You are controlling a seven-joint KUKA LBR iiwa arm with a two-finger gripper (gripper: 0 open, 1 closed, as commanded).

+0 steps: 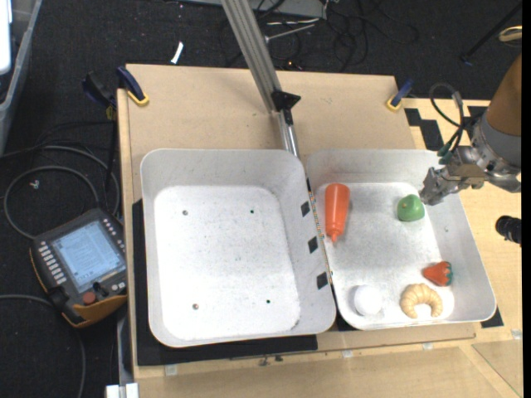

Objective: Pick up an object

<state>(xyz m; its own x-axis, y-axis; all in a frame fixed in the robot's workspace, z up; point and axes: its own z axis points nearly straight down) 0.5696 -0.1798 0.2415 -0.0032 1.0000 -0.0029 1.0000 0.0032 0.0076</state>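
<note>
The right bin point(465, 247) holds several toy foods: an orange carrot point(335, 210) at its left, a green round piece point(410, 209) at the upper right, a red strawberry-like piece point(439, 274), a croissant point(421, 301) and a white egg-like ball point(367, 300) near the front. My gripper point(435, 189) comes in from the right and hangs just to the upper right of the green piece, close to it. Nothing shows between its fingertips.
The left bin point(166, 222) sits beside the right one on the wooden bench. A metal pole point(253, 48) slants over the bench's back. A teach pendant point(79, 259) lies on the floor at left.
</note>
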